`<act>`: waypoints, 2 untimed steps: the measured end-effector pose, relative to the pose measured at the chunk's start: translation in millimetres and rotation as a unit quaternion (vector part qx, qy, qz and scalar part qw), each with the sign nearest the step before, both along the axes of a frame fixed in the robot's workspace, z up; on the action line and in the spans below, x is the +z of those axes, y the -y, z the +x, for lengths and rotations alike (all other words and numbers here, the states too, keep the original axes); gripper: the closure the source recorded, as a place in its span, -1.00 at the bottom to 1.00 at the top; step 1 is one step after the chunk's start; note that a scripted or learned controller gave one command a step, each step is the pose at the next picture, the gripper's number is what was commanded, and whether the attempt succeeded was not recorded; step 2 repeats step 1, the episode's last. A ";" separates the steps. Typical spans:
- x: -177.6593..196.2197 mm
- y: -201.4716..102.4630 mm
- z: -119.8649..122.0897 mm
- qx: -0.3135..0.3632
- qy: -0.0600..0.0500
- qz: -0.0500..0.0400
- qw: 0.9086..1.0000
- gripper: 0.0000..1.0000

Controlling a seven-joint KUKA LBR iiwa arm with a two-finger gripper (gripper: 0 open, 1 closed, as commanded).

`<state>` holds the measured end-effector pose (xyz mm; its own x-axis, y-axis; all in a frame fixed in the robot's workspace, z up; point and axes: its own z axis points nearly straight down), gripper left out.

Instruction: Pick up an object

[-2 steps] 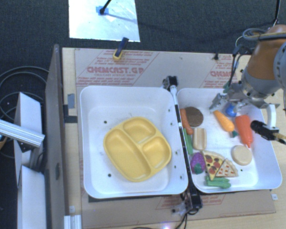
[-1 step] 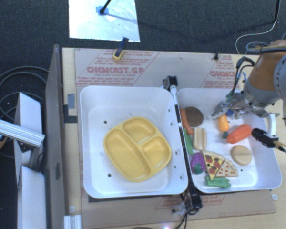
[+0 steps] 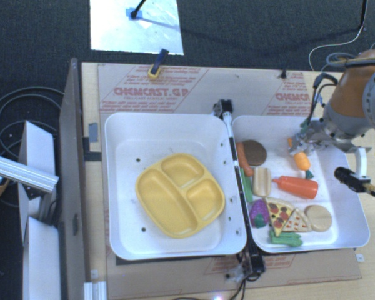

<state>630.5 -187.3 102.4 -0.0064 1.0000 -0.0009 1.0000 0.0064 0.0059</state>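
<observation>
Right now the gripper sits low over the far part of the right bin, just above a small orange piece; whether its fingers are spread or closed cannot be told. Near that orange piece lies a carrot, and beyond the carrot a brown disc, a tan block, a purple piece, a pizza slice, a round cracker and a green piece. Left of the right bin, the left bin holds a yellow divided plate.
</observation>
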 end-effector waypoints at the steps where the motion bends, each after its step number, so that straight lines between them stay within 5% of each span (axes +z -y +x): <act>1: 32.4 -68.7 21.9 0.002 -0.001 0.002 1.000 1.00; 2: 32.4 -68.7 21.9 0.002 -0.001 0.002 1.000 1.00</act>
